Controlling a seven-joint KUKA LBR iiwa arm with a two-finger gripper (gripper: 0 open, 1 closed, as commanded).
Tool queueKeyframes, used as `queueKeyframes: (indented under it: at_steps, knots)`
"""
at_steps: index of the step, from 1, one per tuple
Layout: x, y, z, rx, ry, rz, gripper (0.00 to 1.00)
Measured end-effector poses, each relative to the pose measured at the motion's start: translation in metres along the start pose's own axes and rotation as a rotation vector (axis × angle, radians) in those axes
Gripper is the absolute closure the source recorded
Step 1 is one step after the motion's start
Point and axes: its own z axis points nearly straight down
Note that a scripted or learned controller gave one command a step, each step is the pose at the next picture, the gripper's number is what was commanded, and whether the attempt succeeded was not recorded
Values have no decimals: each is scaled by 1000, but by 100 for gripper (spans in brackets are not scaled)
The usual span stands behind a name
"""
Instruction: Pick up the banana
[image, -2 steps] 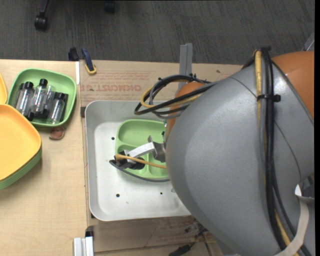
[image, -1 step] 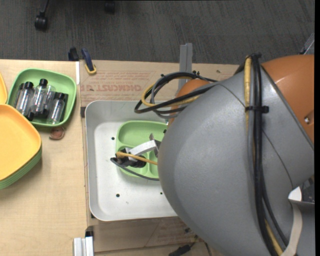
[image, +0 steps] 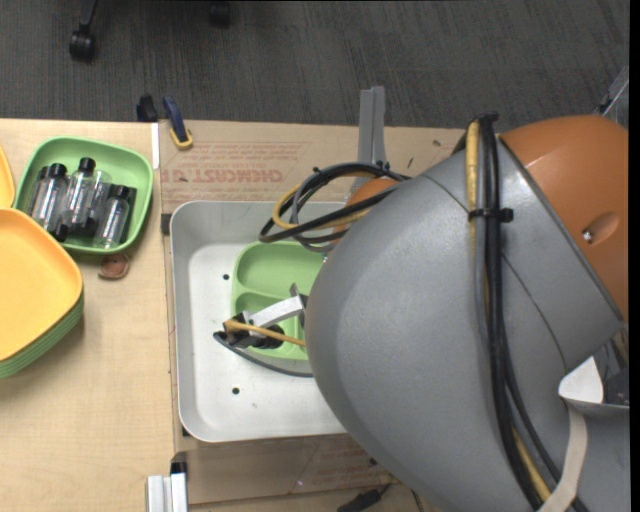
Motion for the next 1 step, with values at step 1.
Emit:
queueKeyframes:
  at_steps: [1]
  knots:
    - [43, 11, 3, 3, -15, 2, 100]
